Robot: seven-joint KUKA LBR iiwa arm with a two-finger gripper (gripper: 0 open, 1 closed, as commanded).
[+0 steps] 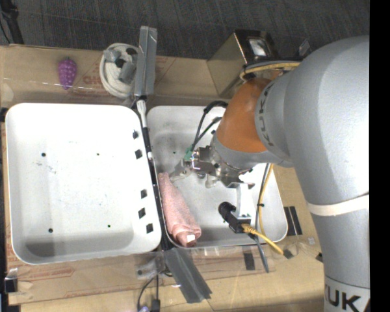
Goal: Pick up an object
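A pink, speckled, elongated object (177,210) lies in the right bin (171,119), along its left wall and reaching down to the near edge. My gripper (194,166) is in the same bin, just above and to the right of the pink object's upper end, close to it. The grey arm with its orange band comes in from the right and covers much of the bin's right half. Nothing shows between the gripper and the pink object that would tell of a hold.
The left bin (71,181) stands beside it, white with a few dark specks. On the cardboard behind the bins lie a purple grape-like object (67,72) and a white coil of cable (119,68). A brown box (244,54) sits at the back.
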